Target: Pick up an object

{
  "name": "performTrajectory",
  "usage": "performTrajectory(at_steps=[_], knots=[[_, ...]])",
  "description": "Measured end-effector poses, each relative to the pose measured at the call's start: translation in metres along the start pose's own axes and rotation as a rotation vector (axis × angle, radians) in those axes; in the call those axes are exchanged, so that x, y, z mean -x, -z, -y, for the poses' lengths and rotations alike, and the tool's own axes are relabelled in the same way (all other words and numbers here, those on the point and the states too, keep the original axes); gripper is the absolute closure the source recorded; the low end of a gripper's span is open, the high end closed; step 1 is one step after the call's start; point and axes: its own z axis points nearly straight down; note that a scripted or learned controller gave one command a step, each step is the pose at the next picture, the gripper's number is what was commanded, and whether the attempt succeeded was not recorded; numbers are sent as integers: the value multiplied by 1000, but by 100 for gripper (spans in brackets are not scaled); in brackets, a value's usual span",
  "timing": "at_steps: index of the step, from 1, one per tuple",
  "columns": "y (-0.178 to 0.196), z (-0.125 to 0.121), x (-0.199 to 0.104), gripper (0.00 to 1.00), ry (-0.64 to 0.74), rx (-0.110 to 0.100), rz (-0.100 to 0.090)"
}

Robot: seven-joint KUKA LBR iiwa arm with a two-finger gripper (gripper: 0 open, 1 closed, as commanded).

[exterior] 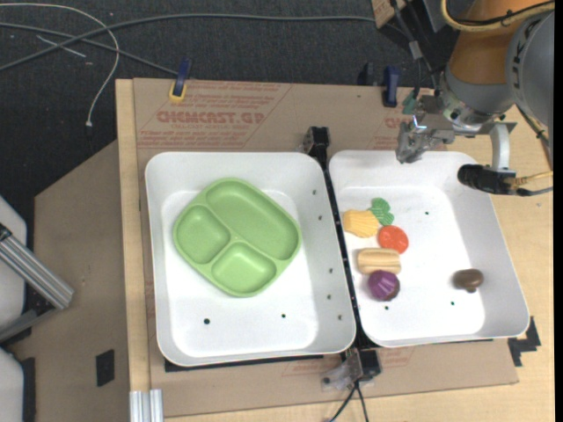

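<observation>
Purple fruit point(383, 285) far from raised hand point(410, 150)

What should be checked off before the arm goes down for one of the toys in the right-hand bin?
1. Targets present: ok. A purple piece, a red piece and a brown piece lie in the right bin.
2. Gripper over a target: not ok, it sits at the bin's far rim.
3. Isolated target available: ok, the brown piece lies apart.
4. Cluster spacing: not ok, the purple piece touches its tan neighbour.
5. Finger opening: cannot tell.
</observation>
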Motion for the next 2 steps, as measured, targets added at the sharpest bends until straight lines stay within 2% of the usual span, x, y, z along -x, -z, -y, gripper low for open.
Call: performTrajectory(at_steps=[1,2], knots=[[1,-1,0,100,1,-5,-1],[17,-1,-56,100,6,-4,-2]])
